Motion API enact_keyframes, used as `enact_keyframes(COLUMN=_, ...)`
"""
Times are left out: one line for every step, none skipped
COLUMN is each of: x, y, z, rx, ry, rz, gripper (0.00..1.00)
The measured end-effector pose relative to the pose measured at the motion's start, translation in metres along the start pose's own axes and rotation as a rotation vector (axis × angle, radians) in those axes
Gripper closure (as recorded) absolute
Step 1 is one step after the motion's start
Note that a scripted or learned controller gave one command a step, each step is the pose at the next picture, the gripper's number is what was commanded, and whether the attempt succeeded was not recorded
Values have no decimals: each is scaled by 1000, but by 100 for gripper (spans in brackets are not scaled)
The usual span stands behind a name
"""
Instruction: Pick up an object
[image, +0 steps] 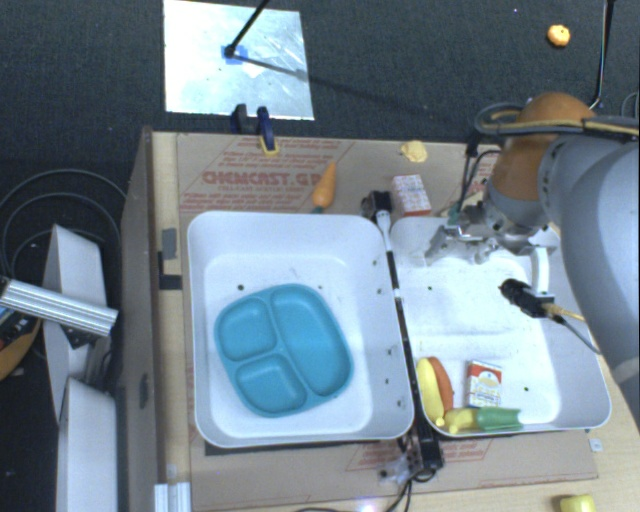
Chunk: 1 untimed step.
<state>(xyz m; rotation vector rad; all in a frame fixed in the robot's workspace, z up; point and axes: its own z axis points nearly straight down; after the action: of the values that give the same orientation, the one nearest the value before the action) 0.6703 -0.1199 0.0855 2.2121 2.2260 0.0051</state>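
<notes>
My gripper (452, 242) hangs over the back left part of the right bin (580, 400), below the arm's orange band (525, 170). Nothing shows between its tips. Several small objects huddle in the right bin's front left corner: a yellow banana (430, 385), an orange carrot piece (443, 373), a red and white carton (484, 383), a green item (497, 417) and a yellow piece (458, 419). They lie well in front of the gripper. In the left bin (215, 250) lies a blue divided plate (283, 347).
On the bench behind the bins lie an orange carrot (324, 187), a small printed box (411, 194) and a yellow scrap (414, 152). A black fitting with a yellow tip (528, 298) juts from the arm over the right bin. Blue clamps (252, 119) grip the bench's far edge.
</notes>
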Motion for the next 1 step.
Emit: enact_keyframes(x=11, y=-1, z=1, rx=3, ry=0, rz=1, gripper=0)
